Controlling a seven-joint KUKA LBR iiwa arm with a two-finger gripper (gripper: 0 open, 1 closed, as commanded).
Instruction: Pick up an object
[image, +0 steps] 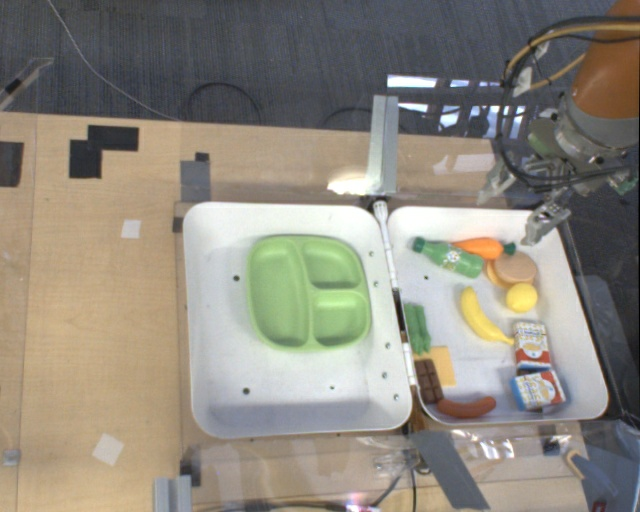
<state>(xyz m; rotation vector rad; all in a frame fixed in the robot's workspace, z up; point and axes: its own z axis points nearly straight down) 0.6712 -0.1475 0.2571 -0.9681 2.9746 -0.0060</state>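
Observation:
The right bin (590, 350) holds toy food. A green bottle (447, 257) and an orange carrot (478, 246) lie near its back. Close by are a round bun (514, 268), a lemon (521, 297) and a banana (482, 317). Two small cartons (530, 343) (538, 388) stand at the right. A sausage (466, 407), a chocolate bar (428, 378) and a green strip (416, 327) lie along the left and front. My gripper (520, 205) hangs over the bin's back right corner, open, with nothing between its fingers, above and right of the carrot.
A green divided plate (305, 292) lies in the left bin (210, 380). A metal post (384, 145) rises behind the seam between the bins. Cables loop around the arm's wrist (600, 110) at the upper right.

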